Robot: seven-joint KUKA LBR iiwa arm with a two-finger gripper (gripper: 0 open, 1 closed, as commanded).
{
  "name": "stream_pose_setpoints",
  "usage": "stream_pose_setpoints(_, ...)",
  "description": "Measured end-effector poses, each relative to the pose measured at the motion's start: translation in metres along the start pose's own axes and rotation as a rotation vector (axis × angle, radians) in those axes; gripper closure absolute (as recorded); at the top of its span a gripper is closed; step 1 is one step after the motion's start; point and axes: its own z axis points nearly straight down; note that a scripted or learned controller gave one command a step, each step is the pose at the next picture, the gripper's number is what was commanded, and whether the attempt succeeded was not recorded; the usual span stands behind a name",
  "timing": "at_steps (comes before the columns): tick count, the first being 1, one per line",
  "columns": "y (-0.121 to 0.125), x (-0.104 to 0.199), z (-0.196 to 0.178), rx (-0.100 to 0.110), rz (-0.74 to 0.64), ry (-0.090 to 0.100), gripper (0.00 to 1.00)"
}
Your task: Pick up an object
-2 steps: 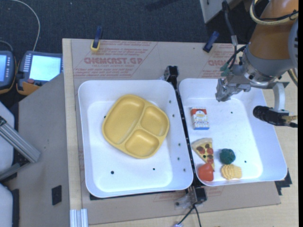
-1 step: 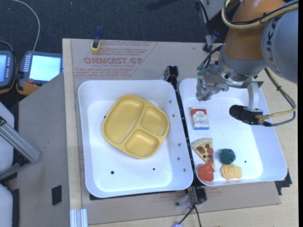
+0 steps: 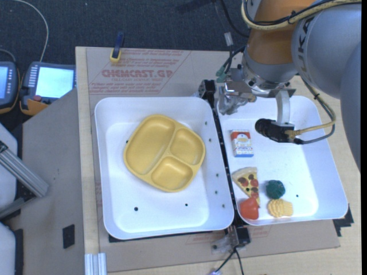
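Camera view: end effector [image 3: 230, 103] over right bin [image 3: 321, 171] top, grip state unclear; yellow tray [image 3: 164, 152] fills left bin [image 3: 109, 171]

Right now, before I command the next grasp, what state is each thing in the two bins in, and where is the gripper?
Yellow divided tray: upright, in left bin, compartments bare.
Small carton: lying flat, right bin.
Pizza slice: flat, near divider.
Red piece: touching the pizza slice's tip.
Green piece: resting just above the yellow ridged piece.
Gripper: over right bin's top-left corner, holding nothing visible.
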Motion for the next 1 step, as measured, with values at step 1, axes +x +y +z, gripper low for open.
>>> stream_pose_setpoints(1, 0.0132, 0.0445, 0.0153, 0.000, 0.002, -0.001, 1.00)
